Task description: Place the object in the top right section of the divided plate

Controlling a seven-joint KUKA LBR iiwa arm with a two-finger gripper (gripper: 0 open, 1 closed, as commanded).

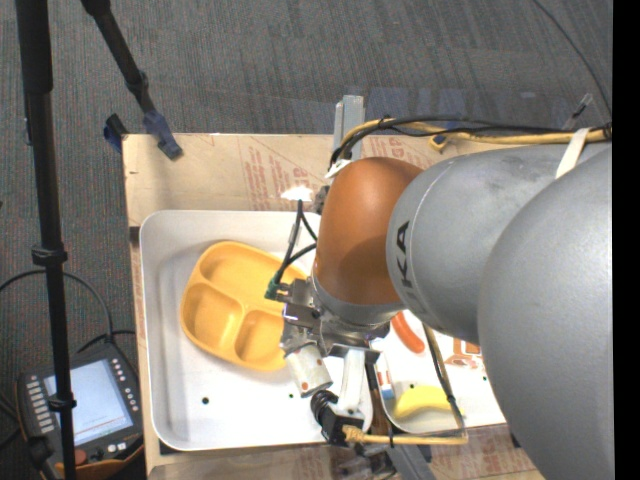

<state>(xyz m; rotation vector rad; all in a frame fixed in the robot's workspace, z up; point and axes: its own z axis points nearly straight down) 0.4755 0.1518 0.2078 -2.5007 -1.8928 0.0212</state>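
The claw [310, 368] hangs below the orange wrist band, just left of the frame's centre and low down, over the lower right edge of the yellow divided plate [235, 303]. Wrist housing and cabling cover the tips, so I cannot tell whether it is apart, together or clamped on anything. A pale cylindrical part shows there, but whether that belongs to the tool or is a carried item cannot be told.

The plate lies tilted in the left white bin [165, 368], its sections facing up, presumably set there as the drop target; the arm sits above its right side, which suits a placement into the top right section.

To the lower right, in the right bin [490, 408], a yellow banana-like piece [422, 401] and an orange-red carrot-like piece [408, 333] lie near each other, partly hidden by the arm. Which of these, if either, is the task's object cannot be settled. Both bins rest on a cardboard-covered worktop [220, 168]. A pendant screen [95, 403] sits at lower left.
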